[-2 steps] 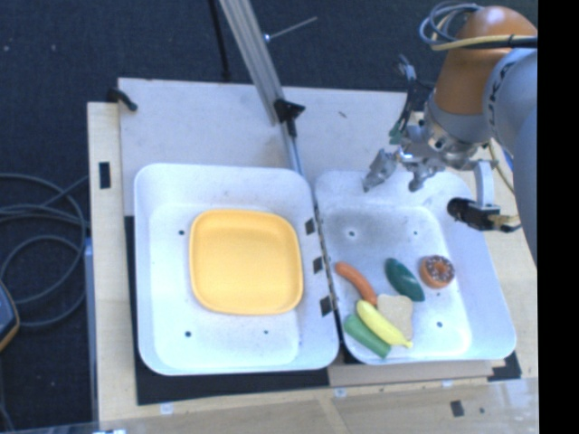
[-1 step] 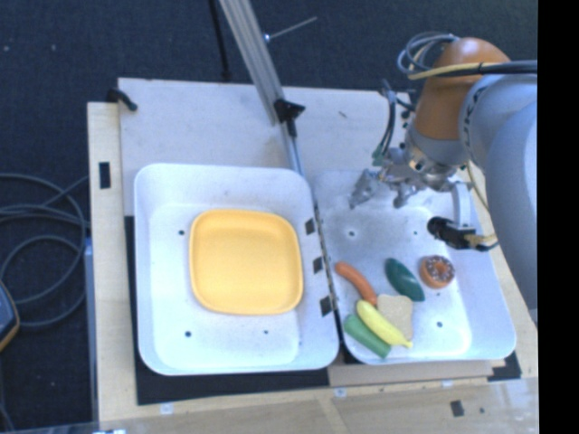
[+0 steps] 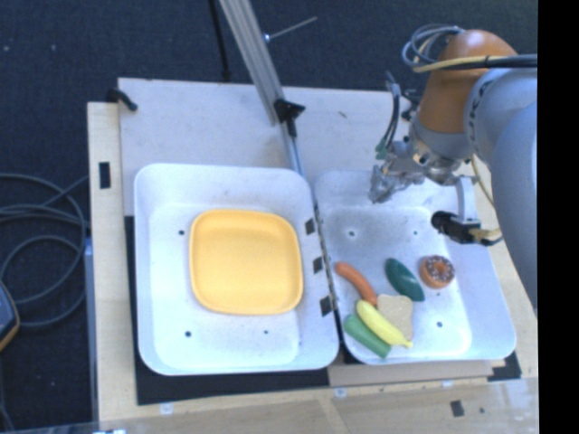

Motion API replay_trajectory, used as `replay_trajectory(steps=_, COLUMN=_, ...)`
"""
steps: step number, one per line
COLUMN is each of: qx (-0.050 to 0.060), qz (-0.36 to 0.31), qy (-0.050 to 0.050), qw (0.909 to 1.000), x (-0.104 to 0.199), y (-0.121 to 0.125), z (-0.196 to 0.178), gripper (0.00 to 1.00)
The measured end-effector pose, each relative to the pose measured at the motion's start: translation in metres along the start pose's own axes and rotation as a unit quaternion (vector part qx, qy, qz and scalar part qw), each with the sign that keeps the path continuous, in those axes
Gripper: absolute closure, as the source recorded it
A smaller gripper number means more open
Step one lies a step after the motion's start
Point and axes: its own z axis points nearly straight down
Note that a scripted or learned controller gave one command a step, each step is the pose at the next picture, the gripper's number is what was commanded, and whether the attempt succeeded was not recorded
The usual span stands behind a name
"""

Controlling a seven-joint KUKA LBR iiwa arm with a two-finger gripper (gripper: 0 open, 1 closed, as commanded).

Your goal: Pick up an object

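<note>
The right bin holds several toy foods near its front: an orange carrot, a dark green vegetable, a round brown doughnut, a yellow banana, a beige slice and a light green piece. My gripper hangs over the back edge of the right bin, well behind the foods, with nothing seen between its fingers. The arm's orange band is above it.
The left bin holds a square yellow plate. A metal pole slants up from between the bins at the back. Cables lie on the dark floor to the left.
</note>
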Motion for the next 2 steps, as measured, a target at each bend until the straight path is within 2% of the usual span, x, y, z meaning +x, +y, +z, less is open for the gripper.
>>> replay_trajectory(steps=2, qx=-0.001, qz=0.000, qy=0.000, qw=1.0000, x=0.003, y=0.003, z=-0.088, gripper=1.00)
